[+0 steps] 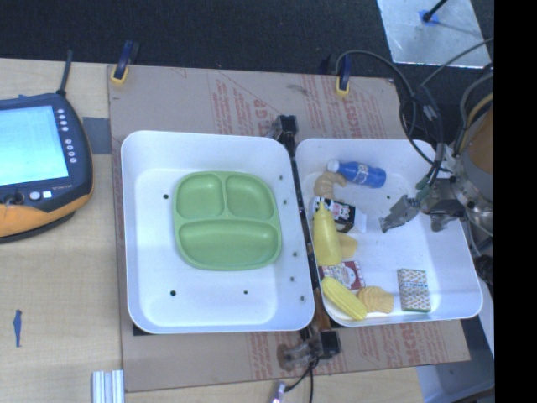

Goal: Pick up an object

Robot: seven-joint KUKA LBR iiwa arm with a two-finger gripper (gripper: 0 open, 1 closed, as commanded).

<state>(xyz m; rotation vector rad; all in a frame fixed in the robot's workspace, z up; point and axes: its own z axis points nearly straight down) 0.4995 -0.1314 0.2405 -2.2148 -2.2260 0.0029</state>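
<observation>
While my gripper [401, 214], whose grip state I cannot tell, hangs over bare bin [445, 263] floor, descent risks missing the bottle [359, 173] beyond it.

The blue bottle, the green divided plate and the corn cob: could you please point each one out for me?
blue bottle [362, 175], camera view, middle of its blue body.
green divided plate [226, 240], camera view, floor of its large lower compartment.
corn cob [343, 298], camera view, middle of its yellow kernels.
</observation>
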